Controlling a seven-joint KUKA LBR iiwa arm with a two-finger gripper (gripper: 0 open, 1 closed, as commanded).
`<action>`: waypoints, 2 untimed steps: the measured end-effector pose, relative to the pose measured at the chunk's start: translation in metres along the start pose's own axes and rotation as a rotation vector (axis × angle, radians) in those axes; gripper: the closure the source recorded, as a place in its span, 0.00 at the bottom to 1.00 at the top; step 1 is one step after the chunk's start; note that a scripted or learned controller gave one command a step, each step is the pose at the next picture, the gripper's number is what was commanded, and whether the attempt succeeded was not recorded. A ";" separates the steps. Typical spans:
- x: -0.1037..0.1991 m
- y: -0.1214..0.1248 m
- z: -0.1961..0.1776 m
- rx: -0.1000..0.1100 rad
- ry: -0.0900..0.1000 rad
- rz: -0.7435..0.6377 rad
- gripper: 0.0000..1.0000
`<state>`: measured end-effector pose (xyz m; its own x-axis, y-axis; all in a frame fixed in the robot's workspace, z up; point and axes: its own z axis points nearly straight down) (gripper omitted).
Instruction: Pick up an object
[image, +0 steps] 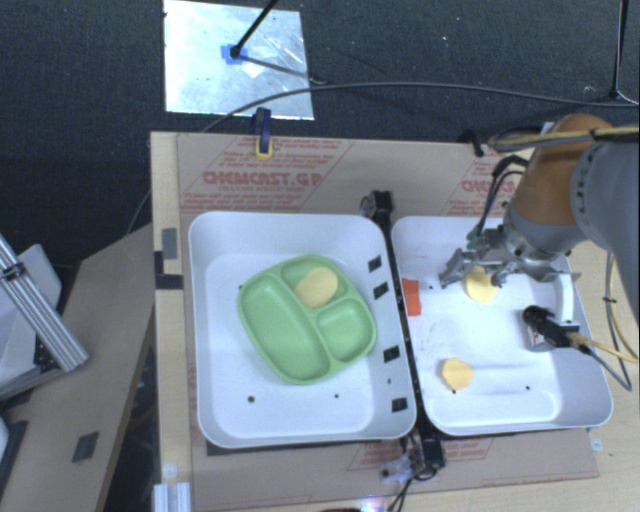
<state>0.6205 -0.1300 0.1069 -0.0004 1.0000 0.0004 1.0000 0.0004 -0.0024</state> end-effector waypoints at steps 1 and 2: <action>0.000 0.002 -0.014 -0.007 -0.002 0.000 1.00; 0.000 -0.005 -0.076 -0.009 -0.002 0.000 1.00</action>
<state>0.6161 -0.1301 0.1826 -0.0002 1.0000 -0.0013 1.0000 0.0002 0.0062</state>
